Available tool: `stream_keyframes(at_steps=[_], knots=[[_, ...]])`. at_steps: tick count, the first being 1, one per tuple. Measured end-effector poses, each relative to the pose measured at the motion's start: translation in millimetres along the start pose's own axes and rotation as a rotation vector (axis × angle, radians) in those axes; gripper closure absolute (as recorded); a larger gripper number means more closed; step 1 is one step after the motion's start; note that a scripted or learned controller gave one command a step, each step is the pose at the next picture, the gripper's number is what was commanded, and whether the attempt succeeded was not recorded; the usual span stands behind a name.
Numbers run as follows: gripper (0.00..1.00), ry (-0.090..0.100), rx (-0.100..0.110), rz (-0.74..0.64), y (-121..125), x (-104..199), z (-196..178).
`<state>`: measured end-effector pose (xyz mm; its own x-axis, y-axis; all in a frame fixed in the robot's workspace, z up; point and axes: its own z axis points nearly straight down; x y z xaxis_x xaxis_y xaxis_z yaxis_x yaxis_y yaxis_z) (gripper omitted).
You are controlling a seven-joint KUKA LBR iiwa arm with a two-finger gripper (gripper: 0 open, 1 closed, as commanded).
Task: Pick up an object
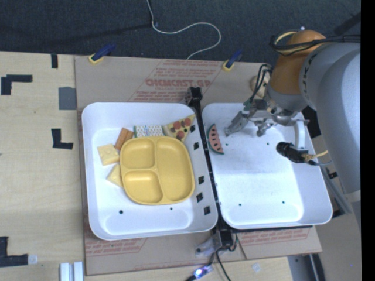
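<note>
Arm: smooth grey casing entering from the right of the frame, with a glossy orange band point(291, 63) above the wrist in the upper right
Gripper: the gripper point(243, 122) is dark metal and hangs over the upper part of the right bin; its fingers point(235, 124) are parted and hold nothing
Right bin: the right bin point(275, 206) is a shallow white tray with rounded corners and a smooth, slightly shiny floor
Watermelon slice: the watermelon slice point(216, 139) is a small curved wedge, red with a green rind, lying on the bin floor by the upper left wall, just left of and below the fingers, apart from them
Left bin: the left bin point(140, 221) has the same white rounded shape and sits in the middle of the frame
Plate: the yellow plate point(157, 170) is matte plastic, a rounded square split into three compartments, lying flat in the left bin
Other pieces: flat tan cracker squares point(109, 154) at the plate's left edge, and a pizza slice point(181, 127) at its upper right
Worktop: the worktop point(35, 174) is pale wood, with a brown cardboard sheet point(158, 81) under both bins
</note>
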<state>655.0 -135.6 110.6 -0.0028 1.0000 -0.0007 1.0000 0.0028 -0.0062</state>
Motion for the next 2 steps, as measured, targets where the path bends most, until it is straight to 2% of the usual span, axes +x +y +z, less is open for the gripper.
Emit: stream_keyframes(at_steps=[1,2], knots=[[0.0,-0.001,-0.003,-0.001,-0.2,1.4,28.0],[1.0,-0.001,-0.006,-0.002,0.7,2.1,15.8]])
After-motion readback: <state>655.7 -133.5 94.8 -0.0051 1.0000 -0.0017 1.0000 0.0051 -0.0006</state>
